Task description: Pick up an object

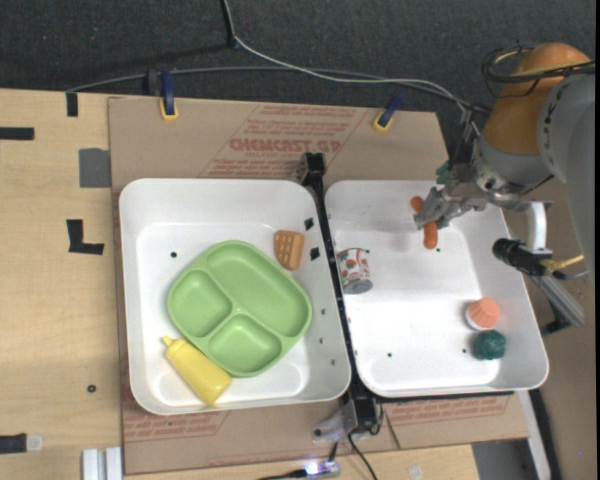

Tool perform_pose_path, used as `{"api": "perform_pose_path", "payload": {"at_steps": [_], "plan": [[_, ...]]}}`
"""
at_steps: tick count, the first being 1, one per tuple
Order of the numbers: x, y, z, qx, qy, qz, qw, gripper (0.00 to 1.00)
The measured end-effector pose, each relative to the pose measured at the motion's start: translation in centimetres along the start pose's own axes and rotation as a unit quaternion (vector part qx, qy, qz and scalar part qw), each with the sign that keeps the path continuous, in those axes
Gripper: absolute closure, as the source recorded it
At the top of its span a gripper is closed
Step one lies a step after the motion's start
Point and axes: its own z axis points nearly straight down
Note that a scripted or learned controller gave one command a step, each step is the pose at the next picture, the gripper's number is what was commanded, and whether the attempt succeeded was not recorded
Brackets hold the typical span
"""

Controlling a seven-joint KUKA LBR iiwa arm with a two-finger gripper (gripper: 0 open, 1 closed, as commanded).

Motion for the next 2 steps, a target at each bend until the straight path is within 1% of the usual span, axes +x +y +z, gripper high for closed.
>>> {"api": "perform_pose_path", "payload": {"at_steps": [1, 2], "plan": [[-0.4, 0.0, -4.3, 0.001, 0.0, 0.0, 1.0, 1.0], [-0.3, 0.1, -9.6, 0.0, 0.0, 0.0, 1.0, 1.0]]}}
